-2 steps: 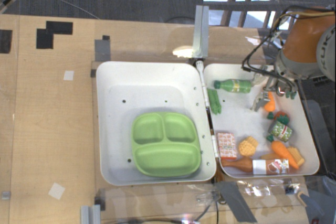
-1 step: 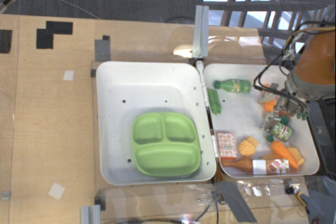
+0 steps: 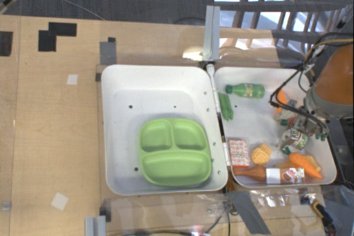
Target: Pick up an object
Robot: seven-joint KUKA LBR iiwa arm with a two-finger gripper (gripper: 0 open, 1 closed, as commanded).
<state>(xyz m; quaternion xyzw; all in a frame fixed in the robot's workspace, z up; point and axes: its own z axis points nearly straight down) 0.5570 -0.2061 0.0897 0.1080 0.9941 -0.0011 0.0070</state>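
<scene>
Small green-and-white labelled carton [image 3: 295, 140] lies at 3 o'clock in the right-hand white bin [image 3: 331, 174], directly under the jaws [image 3: 299, 131]; jaw spread: cannot tell. Orange plastic carrot [image 3: 305, 165] just beside, at 5 o'clock.

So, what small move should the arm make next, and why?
Probably a short straight descent. The end effector hangs in the right bin right over a small can-like item, with the carrot close beside it. Whether anything is gripped cannot be told, so it should go slowly.
</scene>
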